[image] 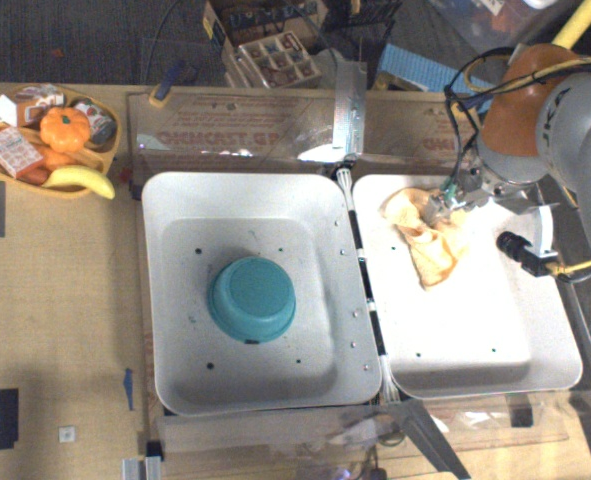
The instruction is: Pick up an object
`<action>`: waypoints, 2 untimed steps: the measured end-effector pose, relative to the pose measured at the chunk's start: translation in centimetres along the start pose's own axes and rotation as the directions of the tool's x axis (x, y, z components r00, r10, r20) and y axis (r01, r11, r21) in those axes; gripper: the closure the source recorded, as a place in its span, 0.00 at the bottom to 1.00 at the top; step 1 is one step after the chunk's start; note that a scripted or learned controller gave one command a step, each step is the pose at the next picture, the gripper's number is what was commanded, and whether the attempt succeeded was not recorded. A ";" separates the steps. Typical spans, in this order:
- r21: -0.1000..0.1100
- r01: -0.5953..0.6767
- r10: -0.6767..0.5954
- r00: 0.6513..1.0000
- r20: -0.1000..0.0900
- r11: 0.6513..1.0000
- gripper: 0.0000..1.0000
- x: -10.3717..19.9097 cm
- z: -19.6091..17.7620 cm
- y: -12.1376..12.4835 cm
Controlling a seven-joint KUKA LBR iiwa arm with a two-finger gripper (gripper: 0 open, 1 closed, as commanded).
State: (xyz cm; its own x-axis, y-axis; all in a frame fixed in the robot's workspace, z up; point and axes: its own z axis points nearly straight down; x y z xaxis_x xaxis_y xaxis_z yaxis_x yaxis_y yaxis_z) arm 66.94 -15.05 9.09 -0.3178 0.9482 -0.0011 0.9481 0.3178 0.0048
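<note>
A crumpled pale yellow cloth [430, 248] lies in the right white bin [495, 348], near its back left corner. My gripper [443, 208] reaches in from the right and sits right on the cloth's upper part, touching or just above it. An upside-down teal bowl [254, 298] rests in the middle of the left white bin [175, 218], far from the gripper.
A basket of toy food with an orange pumpkin and a banana [50, 148] stands on the bench at the far left. A cardboard wall [235, 128] runs behind both bins. Crates and boxes are stacked beyond the bench.
</note>
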 end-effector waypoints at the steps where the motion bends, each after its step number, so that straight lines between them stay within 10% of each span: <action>1: -0.001 0.343 -0.343 0.939 0.003 0.939 1.00 6.0 -9.5 1.9; 2: 0.003 0.340 -0.340 0.940 -0.001 0.940 1.00 8.2 -16.3 -4.7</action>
State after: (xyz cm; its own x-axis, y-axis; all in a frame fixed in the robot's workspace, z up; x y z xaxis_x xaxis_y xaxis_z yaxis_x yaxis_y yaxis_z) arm 59.80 -8.74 25.37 -0.6216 0.7834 -0.0017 0.7834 0.6216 0.0015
